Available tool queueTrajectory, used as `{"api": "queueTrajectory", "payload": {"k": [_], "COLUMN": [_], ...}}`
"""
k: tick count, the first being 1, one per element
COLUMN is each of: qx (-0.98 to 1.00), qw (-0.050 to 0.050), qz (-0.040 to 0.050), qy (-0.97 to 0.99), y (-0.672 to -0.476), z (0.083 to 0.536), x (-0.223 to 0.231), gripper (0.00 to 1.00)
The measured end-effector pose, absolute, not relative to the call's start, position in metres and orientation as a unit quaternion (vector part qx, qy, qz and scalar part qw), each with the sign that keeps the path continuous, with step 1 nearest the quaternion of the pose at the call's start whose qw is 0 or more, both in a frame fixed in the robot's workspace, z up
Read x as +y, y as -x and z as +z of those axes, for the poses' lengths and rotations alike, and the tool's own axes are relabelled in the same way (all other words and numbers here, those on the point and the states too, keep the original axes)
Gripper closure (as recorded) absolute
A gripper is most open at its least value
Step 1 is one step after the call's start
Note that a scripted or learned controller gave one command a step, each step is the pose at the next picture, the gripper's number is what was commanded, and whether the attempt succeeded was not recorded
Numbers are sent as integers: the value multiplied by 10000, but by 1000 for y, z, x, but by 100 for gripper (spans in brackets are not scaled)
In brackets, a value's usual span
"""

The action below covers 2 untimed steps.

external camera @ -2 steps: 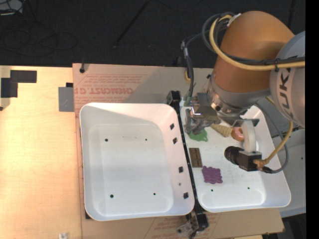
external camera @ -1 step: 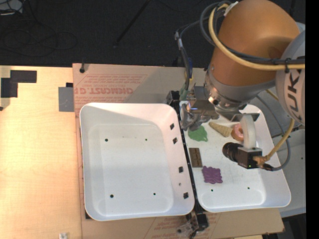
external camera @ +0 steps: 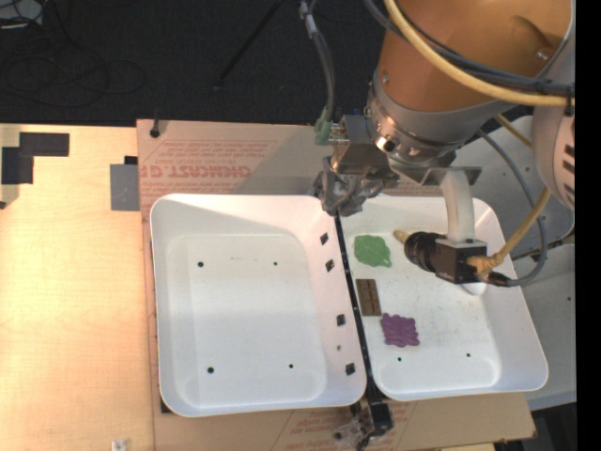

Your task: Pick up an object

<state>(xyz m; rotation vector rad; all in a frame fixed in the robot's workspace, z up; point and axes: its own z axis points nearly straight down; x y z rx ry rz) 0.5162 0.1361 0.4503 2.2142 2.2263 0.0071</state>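
Three small things lie in the right bin (external camera: 488, 365): a green leaf-shaped piece (external camera: 372, 250) near its back left, a flat brown block (external camera: 368, 297) beside the divider, and a purple bumpy piece (external camera: 399, 329) toward the front. My gripper (external camera: 340, 198) hangs over the back left corner of the right bin, a little behind and left of the green piece. Nothing is visibly held in it.
The left bin (external camera: 244, 299) sits directly beside the right one, their rims meeting at a black-clipped seam (external camera: 340, 319). The arm's large orange-banded wrist (external camera: 470, 54) looms over the back of the right bin. Cardboard and a wooden bench (external camera: 66, 327) surround the bins.
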Motion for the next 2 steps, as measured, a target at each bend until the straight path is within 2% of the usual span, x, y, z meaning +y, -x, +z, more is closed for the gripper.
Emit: {"api": "queueTrajectory", "payload": {"k": [1,2], "qx": [7086,7055], "qw": [-29,-29], "qz": [-49,-57], "qy": [-7056,-7086], "y": [-473,-475], "z": [379,292], "x": [169,121], "gripper": [100,100]}}
